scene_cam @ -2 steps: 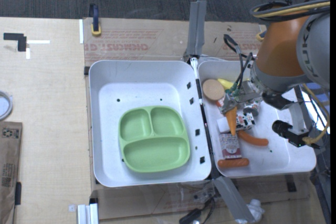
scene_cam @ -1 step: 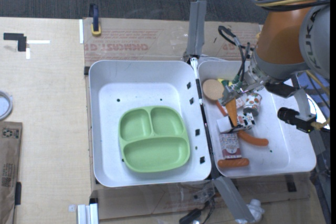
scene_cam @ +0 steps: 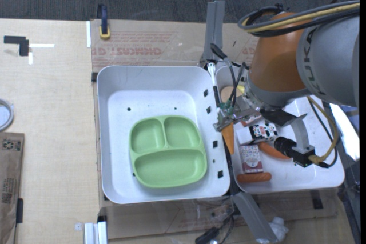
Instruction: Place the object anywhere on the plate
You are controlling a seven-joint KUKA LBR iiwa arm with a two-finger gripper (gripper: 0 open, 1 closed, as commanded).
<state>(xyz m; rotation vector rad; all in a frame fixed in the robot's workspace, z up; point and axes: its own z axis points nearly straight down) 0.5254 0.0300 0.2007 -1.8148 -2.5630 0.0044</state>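
Observation:
A light green divided plate (scene_cam: 168,151) lies in the left white bin (scene_cam: 114,123), with nothing on it. My gripper (scene_cam: 227,116) hangs low over the left edge of the right bin (scene_cam: 320,177), under the orange band of the arm (scene_cam: 274,63). Just below it lies a thin orange piece (scene_cam: 227,138). The wrist hides what is directly beneath the gripper. Nothing shows clearly between the fingers.
The right bin holds a small red and white carton (scene_cam: 251,158), a sausage (scene_cam: 253,178), an orange carrot-like item (scene_cam: 275,151), a small printed box (scene_cam: 263,131) and a tan round item (scene_cam: 228,92). The wall between the bins stands right beside the gripper. Cables trail off the arm.

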